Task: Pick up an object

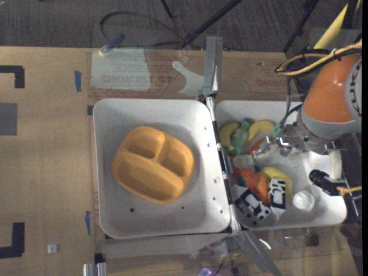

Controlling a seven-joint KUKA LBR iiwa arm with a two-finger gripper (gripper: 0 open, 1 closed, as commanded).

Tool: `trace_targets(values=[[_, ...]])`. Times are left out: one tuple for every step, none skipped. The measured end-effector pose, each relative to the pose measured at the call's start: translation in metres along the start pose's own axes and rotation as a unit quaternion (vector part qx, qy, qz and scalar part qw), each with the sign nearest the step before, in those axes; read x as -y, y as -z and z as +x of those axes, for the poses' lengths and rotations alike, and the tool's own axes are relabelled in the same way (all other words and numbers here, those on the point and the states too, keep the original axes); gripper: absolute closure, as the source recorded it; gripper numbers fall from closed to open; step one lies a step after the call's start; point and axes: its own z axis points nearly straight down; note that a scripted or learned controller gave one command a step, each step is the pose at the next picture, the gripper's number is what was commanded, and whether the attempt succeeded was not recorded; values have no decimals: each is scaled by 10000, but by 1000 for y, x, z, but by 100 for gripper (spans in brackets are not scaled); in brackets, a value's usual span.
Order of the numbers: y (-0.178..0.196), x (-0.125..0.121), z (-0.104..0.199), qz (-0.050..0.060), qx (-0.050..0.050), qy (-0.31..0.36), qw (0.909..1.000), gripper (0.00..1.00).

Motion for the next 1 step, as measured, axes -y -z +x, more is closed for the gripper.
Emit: trace_targets(values=[[46, -16, 39, -22, 10, 342, 9994, 0]])
